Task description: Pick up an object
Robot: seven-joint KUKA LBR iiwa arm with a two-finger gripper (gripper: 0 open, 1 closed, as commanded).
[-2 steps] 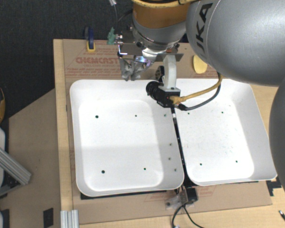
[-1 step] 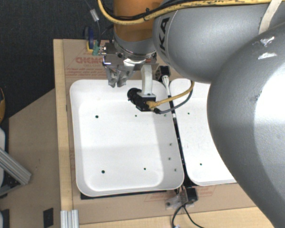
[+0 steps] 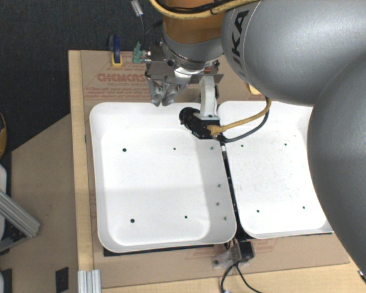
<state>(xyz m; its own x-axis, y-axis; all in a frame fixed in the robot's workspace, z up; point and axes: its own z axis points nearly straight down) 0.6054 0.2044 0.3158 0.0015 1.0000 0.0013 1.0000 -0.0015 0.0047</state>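
We see the end effector [image 3: 161,96] hanging over the rear rim of the left bin [image 3: 99,163], a little right of that rim's middle and near the seam where the 2 bins meet. Whether it is released or clenched we cannot tell from this angle, and we cannot tell where the object to be picked lies.

The arm [image 3: 305,54] comes in from the right, its orange band [image 3: 189,5] at the top of the view. Its grey bulk covers the right bin's [image 3: 280,182] far right side and rear corner.

The left bin's white floor shows open from rim to rim, marked by 4 small dark dots. A soft shadow lies across its rear half. The right bin touches it along a narrow dark seam, and its visible floor carries 4 dots as well.

Both bins sit on the brown desk [image 3: 79,133], which leaves a bare strip along the left and front edges. A blue clamp [image 3: 116,49] and a green clamp [image 3: 136,52] stand side by side on the desk's rear edge, just left of the end effector. A small black connector [image 3: 243,249] with a cable sits at the front edge below the seam.
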